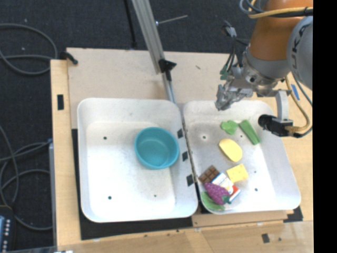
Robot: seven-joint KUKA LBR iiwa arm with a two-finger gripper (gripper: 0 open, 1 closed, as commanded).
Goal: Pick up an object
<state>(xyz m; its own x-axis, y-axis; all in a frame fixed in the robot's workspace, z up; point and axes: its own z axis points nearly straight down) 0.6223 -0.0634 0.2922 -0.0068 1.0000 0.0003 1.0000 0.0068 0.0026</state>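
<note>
Gripper hanging over the right bin, nothing picked yet

From the overhead camera the gripper [227,100] sits above the far edge of the right bin [274,191], can't tell its state. Nearest is the green piece [229,126], just below it, beside a yellow lump [230,149]; probably light, hard, slick plastic, so I'd pinch across its middle. Left bin [105,199] holds a teal bowl [156,147]; cables around the wooden bench [105,73].

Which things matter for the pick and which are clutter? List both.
For the pick:
claw, above the right bin
green pieces
yellow oval piece
yellow block
brown block
purple piece

Just lying about:
blue bowl, left bin
metal post
floor cables
</note>
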